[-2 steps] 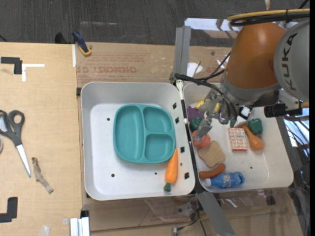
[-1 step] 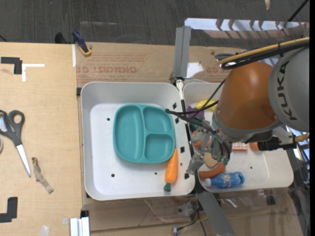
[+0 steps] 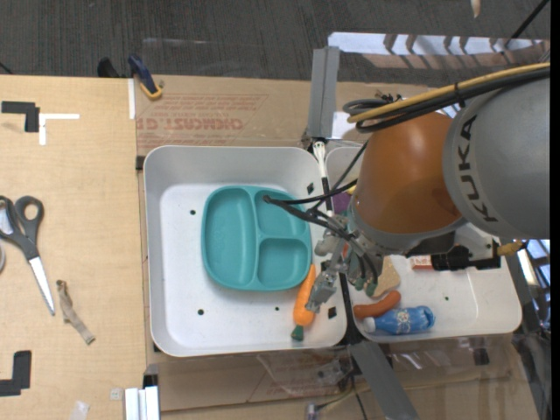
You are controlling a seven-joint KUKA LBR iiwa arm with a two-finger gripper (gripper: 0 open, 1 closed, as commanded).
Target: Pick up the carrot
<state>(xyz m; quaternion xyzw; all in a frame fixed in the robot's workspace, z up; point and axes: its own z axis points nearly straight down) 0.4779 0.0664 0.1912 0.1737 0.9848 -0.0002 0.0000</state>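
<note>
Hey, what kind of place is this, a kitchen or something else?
Probably a robotics lab bench, not a kitchen: a KUKA arm reaches over two white bins holding a carrot and a teal tray, with scissors lying on the wooden benchtop.

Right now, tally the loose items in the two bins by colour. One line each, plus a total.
Teal: 1, the divided plate in the left bin
Orange: 1, the carrot, left bin
Red: 1, the sausage-shaped item in the right bin
Blue: 1, the bottle, right bin
Tan: 1, the small piece, right bin
Total: 5, arm may hide more.
</note>
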